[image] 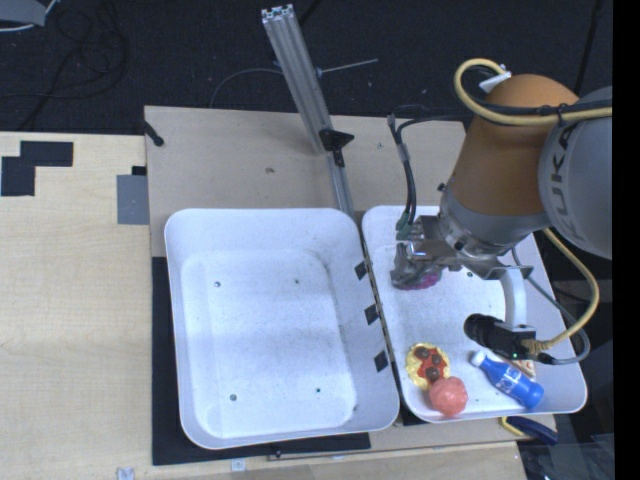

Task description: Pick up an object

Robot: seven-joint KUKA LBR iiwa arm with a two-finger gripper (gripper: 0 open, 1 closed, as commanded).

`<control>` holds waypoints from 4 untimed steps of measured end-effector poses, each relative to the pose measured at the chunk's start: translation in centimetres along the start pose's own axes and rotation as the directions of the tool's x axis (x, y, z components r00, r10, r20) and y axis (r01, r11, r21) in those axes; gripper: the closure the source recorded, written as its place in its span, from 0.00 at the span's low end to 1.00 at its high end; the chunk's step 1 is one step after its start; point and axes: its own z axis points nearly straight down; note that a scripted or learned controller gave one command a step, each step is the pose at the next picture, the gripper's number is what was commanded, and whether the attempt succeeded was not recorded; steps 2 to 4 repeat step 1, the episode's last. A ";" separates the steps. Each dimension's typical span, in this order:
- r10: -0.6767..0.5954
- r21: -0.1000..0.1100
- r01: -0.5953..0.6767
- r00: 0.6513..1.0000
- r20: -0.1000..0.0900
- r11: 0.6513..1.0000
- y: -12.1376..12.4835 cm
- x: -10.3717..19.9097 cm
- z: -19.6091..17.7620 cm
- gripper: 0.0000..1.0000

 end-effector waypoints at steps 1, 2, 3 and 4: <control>0.000 -0.001 0.000 1.000 0.001 1.000 0.3 4.9 0.3 1.00; 0.000 -0.001 0.000 1.000 0.001 1.000 0.3 4.9 0.3 1.00; 0.000 -0.001 0.000 1.000 0.001 1.000 0.3 4.9 0.3 1.00; 0.000 -0.001 0.000 1.000 0.001 1.000 0.3 4.9 0.3 1.00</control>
